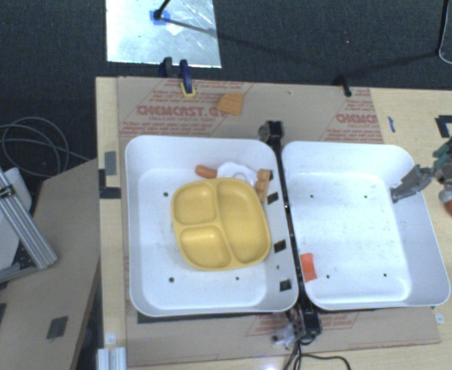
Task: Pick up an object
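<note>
The gripper (408, 183) hovers at the right bin's (365, 287) right edge; whether its fingers are apart cannot be told. A yellow divided plate (218, 223) fills the left bin's (153, 276) centre.

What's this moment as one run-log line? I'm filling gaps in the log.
gripper: over right bin's right edge | holding: nothing seen | yellow tray: left bin | orange block: right bin

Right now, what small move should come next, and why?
Probably slide the gripper left and down toward the small orange block lying in the right bin. The gripper sits at that bin's right rim, apart from the block, which looks like the nearest object.
</note>
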You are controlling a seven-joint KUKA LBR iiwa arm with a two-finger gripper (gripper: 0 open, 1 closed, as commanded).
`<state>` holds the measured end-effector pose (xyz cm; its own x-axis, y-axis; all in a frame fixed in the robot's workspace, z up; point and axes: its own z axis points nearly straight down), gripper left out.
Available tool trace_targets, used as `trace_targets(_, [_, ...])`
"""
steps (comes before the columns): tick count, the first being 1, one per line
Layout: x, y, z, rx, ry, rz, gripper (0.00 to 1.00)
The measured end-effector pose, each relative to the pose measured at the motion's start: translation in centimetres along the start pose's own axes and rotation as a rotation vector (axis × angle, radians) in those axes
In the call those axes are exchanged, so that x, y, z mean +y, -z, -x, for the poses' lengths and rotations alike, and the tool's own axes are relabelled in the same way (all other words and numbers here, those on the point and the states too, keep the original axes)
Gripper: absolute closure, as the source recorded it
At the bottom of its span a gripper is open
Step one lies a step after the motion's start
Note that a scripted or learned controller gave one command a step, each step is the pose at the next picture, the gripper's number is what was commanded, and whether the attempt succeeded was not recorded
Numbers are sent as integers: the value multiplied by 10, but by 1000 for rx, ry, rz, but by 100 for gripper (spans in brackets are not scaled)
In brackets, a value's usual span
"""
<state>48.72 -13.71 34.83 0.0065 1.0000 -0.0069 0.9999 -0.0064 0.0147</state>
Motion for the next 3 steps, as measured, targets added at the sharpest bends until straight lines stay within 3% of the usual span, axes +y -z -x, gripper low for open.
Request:
trace_targets(1, [-1,-47,-104,11,20,-16,0])
trace_targets(2, [-3,-81,-146,9,15,-16,0])
trace_targets(3, [-1,-25,-57,3,0,-7,0])
